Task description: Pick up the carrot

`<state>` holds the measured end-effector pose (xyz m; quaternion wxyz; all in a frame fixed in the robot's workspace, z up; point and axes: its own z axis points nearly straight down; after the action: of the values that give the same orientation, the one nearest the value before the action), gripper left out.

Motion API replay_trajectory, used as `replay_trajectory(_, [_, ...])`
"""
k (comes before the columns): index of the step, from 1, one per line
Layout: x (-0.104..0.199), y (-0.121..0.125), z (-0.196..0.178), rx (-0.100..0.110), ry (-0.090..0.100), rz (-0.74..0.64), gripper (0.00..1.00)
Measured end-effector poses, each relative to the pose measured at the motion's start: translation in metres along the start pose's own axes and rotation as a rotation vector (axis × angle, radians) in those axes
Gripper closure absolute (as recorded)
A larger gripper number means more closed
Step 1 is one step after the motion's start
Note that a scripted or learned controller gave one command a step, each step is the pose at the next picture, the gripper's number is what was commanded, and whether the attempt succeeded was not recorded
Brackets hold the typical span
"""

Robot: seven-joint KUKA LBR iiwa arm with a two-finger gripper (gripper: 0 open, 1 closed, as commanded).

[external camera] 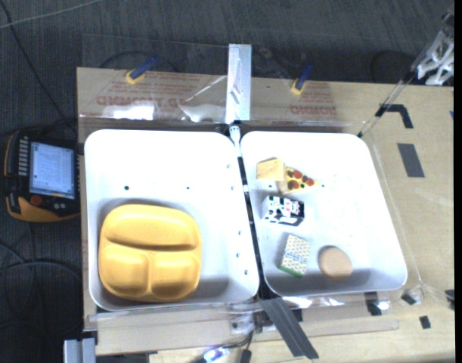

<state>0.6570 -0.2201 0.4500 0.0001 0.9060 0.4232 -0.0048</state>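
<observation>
Carrot unclear among small items (282, 212), right bin (351, 172); plywood bench (427, 203) on dark carpet (64, 21); jaws: cannot tell

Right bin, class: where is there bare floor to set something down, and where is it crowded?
The right bin is bare along its right side, beyond the round brown disc and pizza slice. Its left strip is crowded: yellow block, black-and-white toy, patterned box.

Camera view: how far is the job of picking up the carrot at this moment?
Nothing looks done yet: the small items all lie on the floor of the right bin, none lifted. Nothing is in hand. I cannot tell for sure which item is the carrot; the orange-red piece beside the yellow block seems the likeliest. The whole pick is left: reach, grip, lift.
</observation>
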Motion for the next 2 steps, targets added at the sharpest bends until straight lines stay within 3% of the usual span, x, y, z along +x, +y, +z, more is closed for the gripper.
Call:
replay_trajectory(1, [-0.008,-0.024,0.017,-0.001,0.007,0.000,1.00])
replay_trajectory(2, [-0.019,-0.031,0.071,0.001,0.007,0.064,1.00])
